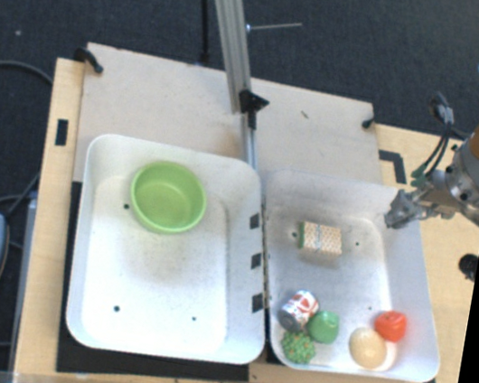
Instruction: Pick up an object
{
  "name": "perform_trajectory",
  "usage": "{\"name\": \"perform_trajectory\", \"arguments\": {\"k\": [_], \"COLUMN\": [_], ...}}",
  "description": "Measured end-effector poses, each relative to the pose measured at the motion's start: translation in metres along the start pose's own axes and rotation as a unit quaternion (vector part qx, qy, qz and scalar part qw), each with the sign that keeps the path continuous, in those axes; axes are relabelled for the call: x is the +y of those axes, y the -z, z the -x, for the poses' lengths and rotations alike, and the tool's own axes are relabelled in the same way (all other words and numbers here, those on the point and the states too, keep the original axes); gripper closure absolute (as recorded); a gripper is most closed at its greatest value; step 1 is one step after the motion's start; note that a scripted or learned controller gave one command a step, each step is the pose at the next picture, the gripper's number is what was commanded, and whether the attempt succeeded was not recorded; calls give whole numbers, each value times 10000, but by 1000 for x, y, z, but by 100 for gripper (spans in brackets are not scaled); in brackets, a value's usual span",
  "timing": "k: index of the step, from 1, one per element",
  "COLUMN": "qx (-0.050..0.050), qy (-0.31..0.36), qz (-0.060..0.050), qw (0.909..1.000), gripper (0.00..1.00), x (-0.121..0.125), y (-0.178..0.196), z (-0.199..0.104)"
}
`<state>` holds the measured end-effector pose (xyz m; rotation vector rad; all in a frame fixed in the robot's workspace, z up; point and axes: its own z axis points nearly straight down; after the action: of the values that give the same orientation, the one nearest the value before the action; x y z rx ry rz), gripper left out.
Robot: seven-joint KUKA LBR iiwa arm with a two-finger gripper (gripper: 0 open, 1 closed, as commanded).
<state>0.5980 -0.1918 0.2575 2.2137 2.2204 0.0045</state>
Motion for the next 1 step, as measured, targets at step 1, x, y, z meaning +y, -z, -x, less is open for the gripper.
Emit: {"name": "perform_trajectory", "arguments": {"k": [1], "qx": [12], "qy": [18], "qz": [-15], "qw": [10000], "gripper": [100], "x": [11], "y": [8], "z": [-46]}}
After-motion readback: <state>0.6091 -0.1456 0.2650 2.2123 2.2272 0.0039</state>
